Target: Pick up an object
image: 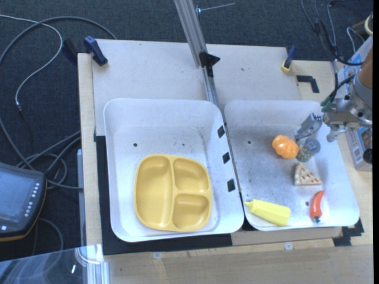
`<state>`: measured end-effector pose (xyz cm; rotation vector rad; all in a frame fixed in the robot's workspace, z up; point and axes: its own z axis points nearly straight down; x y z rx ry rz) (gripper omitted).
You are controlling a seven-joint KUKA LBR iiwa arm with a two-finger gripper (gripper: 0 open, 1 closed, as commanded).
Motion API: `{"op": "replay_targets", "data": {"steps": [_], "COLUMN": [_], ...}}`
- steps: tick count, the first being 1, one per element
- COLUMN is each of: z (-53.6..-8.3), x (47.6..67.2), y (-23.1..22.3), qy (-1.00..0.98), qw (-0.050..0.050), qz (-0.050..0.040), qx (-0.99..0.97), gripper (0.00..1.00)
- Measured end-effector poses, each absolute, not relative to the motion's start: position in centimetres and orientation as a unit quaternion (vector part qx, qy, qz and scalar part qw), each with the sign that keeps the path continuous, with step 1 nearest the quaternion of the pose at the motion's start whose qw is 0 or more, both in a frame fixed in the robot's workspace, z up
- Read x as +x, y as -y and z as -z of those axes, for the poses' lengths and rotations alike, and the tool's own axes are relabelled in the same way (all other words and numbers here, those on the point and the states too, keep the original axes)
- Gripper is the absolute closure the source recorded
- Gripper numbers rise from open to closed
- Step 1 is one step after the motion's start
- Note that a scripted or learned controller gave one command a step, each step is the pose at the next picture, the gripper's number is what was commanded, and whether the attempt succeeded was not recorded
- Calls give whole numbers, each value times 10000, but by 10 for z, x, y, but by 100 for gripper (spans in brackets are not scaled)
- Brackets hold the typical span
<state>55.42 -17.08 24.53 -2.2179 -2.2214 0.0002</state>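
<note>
A dark carpet strewn with cables surrounds the pale desk (154,64), which carries two shallow white bins side by side.

Nearest the camera, along the front rim of the right bin (260,158), lie a yellow bottle-shaped toy (269,212) and a small red-orange pepper (317,206), well apart from each other. In the left bin (118,129) sits a yellow divided plate (173,191), too broad and flat for a two-finger pinch. Further back in the right bin is a tan waffle-patterned wedge (306,175), then a small dark round piece (307,149) just beside an orange ball-like toy (285,147).

Furthest back, at the right bin's far right side, the tool (320,129) hangs above that cluster, its fingers appearing spread with nothing between them.

The likely target is the orange toy or its dark neighbour. A clean grasp probably means centring over one item alone, since the two sit so close that a finger could land on the neighbour and push both aside. Descending straight and closing across the toy's widest part would help.
</note>
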Motion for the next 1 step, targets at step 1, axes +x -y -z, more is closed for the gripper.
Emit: {"op": "replay_targets", "data": {"steps": [1], "z": [-245], "x": [554], "y": [171], "qy": [7075], "qw": [12], "qz": [1], "qx": [-7067], "gripper": [0]}}
